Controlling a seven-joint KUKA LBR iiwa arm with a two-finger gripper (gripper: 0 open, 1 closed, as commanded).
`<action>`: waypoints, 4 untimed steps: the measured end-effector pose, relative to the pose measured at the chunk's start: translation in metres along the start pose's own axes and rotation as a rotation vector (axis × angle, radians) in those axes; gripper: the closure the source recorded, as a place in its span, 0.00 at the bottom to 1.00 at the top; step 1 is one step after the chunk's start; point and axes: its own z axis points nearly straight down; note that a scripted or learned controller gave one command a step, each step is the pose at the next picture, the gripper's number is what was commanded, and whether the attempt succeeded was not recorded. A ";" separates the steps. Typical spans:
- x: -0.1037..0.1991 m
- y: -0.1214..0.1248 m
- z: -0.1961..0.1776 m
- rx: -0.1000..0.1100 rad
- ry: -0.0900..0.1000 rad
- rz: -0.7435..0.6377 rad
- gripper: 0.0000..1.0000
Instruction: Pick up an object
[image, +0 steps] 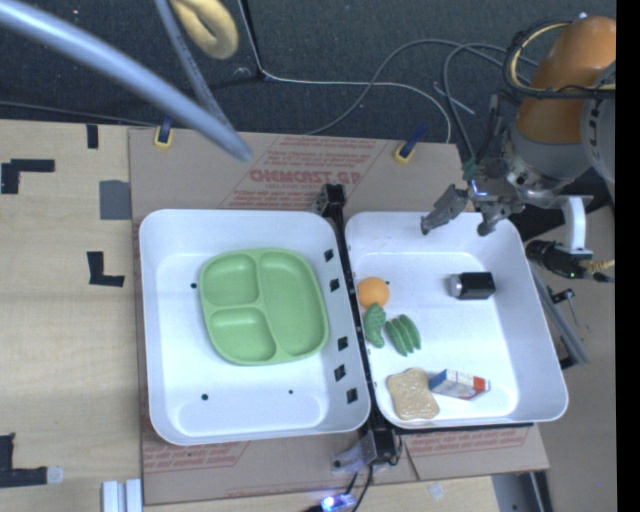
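Objects for picking lie in the right bin (520, 260): an orange (373, 291) near its left wall, green pea pods (392, 331) just below it, a bread slice (412, 394) near the front wall, a small carton (459, 384) just right of the bread, and a dark cylinder (471, 286) lying apart toward the middle right. Left bin (160, 300) holds a green divided plate (264, 305). Both bins rest on cardboard (300, 165) over a wooden bench (50, 330). Over the right bin's back edge hangs the gripper (460, 218), jaws spread wide, nothing between the fingers (440, 215). It sits well apart from every object, the cylinder being nearest. Grey arm (560, 130) with its orange band comes in from the upper right
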 end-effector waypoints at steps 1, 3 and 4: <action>-0.002 0.003 0.045 0.004 0.000 0.000 0.00; 0.005 0.006 0.153 0.006 0.001 -0.001 0.00; 0.005 0.007 0.139 0.001 0.000 -0.002 1.00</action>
